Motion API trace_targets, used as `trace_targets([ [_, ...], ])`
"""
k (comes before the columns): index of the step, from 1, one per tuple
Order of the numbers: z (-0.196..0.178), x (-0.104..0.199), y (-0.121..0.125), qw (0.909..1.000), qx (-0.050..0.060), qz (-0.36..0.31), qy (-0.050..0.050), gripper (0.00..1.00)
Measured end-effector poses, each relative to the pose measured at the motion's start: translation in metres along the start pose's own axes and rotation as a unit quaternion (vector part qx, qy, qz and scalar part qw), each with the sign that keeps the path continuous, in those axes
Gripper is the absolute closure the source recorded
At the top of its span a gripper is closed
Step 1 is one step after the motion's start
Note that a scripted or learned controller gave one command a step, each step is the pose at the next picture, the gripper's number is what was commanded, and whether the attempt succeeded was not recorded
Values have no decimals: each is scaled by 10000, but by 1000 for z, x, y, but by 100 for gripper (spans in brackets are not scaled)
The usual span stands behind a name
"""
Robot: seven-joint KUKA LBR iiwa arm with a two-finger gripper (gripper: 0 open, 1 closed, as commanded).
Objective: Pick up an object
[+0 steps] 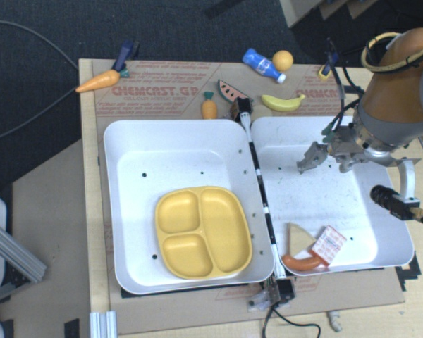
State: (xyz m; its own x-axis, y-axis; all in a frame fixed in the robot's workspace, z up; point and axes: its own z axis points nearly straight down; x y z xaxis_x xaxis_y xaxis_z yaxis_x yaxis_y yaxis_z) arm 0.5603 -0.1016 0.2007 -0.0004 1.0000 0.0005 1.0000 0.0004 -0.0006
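We see 2 white bins side by side on the desk (pixel 92 189). The left bin (pixel 127 153) holds a yellow plate (pixel 203 231) with 3 sections. The plate sits near the front of that bin.

The right bin (pixel 381 259) holds a few small things in its front corner. There is a red sausage (pixel 303 263), a tan wedge (pixel 301 236) just behind it, and a small red and white packet (pixel 330 243) that leans on the sausage. These 3 things are bunched together and touch each other.

The grey arm (pixel 395 83) comes in from the right. Its pincer (pixel 331 157) hangs over the back part of the right bin. Its 2 fingers are spread apart and there is nothing between them. The pincer is well apart from the sausage, the wedge and the packet.

Behind the bins, more toys lie on the desk. We see a carrot (pixel 99 82) at the back left, a small orange bottle (pixel 209 108), a melon slice (pixel 228 90), a blue bottle (pixel 262 65), an orange ball (pixel 283 60) and a banana (pixel 282 103). The banana lies just behind the back rim of the right bin. Black cables (pixel 342 83) run down beside the arm. Nothing lies between the pincer and the things in the front corner.
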Motion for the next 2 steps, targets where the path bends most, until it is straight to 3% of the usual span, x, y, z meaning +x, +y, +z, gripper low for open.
trace_targets([
  [1, 17, 49, -82, 10000, 7, 1, 0, 0],
  [2, 17, 46, -81, 10000, -1, 4, -1, 0],
])
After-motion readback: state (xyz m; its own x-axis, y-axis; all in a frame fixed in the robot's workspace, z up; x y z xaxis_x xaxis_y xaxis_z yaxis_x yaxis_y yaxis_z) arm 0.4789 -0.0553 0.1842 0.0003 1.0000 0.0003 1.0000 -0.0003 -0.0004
